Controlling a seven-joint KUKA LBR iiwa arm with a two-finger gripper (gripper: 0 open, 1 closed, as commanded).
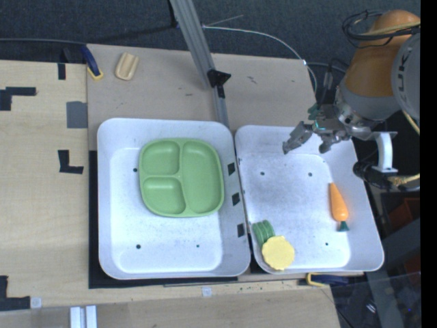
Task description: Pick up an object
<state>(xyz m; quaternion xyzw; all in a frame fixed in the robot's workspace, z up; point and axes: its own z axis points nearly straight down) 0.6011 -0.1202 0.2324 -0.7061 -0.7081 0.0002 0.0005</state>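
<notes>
Bench (41,183) with two white bins side by side. Left bin (116,244) holds a green divided plate (181,177), lying flat in its upper half. Right bin (300,197) holds three small things. Grey arm (382,60) with orange band comes in from the right; its gripper (311,141) hangs over the right bin's upper edge, fingers spread apart, nothing between them.

Carrot (338,203) lies near the right bin's right wall, well apart from the gripper. Long axis runs roughly up-down in the view, slightly tilted; orange body toward the top, green leafy end pointing down toward the bin's near corner.

Yellow round piece (278,253) sits at the right bin's lower left, touching a small green ridged piece (263,231) just above it.

On the bench above the left bin: a small tan block (126,66), and beside it a blue-yellow clip (92,61).
</notes>
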